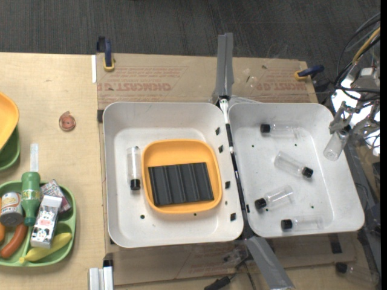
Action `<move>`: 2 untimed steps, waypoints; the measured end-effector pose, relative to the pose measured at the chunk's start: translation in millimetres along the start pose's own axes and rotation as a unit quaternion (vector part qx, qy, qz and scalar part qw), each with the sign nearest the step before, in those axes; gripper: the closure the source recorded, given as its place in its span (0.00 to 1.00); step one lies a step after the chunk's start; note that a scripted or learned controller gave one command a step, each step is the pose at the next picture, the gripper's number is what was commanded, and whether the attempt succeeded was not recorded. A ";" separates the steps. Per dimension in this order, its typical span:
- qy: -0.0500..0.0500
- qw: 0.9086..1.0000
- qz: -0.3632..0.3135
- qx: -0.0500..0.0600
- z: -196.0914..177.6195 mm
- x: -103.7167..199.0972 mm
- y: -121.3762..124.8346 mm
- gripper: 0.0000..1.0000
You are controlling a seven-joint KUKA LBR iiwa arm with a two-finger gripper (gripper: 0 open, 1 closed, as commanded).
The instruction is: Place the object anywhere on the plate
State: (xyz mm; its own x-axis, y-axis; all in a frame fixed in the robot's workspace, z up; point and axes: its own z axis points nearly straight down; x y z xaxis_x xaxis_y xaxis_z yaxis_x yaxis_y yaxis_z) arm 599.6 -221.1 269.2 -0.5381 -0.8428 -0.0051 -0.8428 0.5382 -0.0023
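Camera view | claw point(340, 124) grips clear plastic vial point(333, 145) | square orange plate point(181, 175), ribbed black insert

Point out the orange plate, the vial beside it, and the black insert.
orange plate point(180, 150): camera view, on its bare upper rim.
vial point(133, 165): camera view, on its clear body.
black insert point(181, 183): camera view, on its ribbed middle.
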 end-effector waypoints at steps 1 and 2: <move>-0.001 0.990 -0.138 0.000 2.9 -32.3 -51.0 1.00; -0.001 0.963 -0.269 0.000 -62.8 -32.4 -50.6 1.00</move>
State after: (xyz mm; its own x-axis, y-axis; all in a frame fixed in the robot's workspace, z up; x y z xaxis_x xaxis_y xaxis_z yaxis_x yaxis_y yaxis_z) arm 659.4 -221.2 332.3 -0.0240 -0.9997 -0.0047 -0.9997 0.0240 -0.0046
